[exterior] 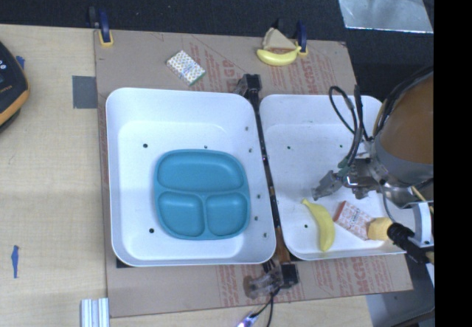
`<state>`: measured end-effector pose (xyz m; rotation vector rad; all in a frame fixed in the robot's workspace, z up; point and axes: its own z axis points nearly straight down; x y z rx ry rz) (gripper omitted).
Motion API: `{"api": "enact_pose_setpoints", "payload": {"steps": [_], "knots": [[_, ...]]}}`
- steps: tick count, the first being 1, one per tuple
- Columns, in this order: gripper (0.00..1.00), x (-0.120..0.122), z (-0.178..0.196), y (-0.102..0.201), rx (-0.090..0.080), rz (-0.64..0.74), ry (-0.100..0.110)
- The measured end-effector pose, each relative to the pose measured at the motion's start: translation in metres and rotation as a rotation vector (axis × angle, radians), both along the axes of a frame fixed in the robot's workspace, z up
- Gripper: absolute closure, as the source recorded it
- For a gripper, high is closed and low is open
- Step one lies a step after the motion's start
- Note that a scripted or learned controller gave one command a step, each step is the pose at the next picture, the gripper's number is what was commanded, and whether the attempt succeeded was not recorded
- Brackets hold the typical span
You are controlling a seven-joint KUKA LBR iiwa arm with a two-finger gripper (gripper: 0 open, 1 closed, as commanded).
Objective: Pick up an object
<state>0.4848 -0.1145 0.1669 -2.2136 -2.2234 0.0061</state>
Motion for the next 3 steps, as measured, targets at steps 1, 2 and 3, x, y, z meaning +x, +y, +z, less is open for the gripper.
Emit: {"api": "enact_pose_setpoints", "payload": {"steps": [1, 2, 3], "knots": [[0.00, -0.010, -0.076, 0.023, 0.000, -0.001, -0.001], [1.00, -0.010, -0.066, 0.022, 0.000, 0.003, 0.001], [1.00, 0.062, 0.025, 0.097, 0.001, 0.000, -0.004]]}}
